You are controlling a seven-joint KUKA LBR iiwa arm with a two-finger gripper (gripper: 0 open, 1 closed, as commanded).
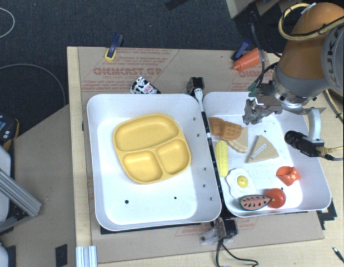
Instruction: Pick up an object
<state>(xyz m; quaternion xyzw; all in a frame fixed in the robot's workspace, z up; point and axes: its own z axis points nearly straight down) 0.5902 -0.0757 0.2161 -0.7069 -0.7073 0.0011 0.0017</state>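
My gripper (254,114) hangs over the far end of the right bin (319,189), just right of a brown toast piece (224,128). Nothing is visibly held in it. Below it lie a pale bread slice (238,144) and a tan wedge (264,149). A yellow corn cob (221,158) rests along the bin's left wall. Nearer the front sit a fried egg (239,179), a watermelon slice (255,202), a red tomato (277,197) and a red pepper piece (287,174).
The left bin (105,193) holds a yellow divided plate (152,148). A black-and-white item (144,86) and a black clip (195,85) lie behind the bins. A black part (300,141) of the arm's rig reaches over the right bin's right side.
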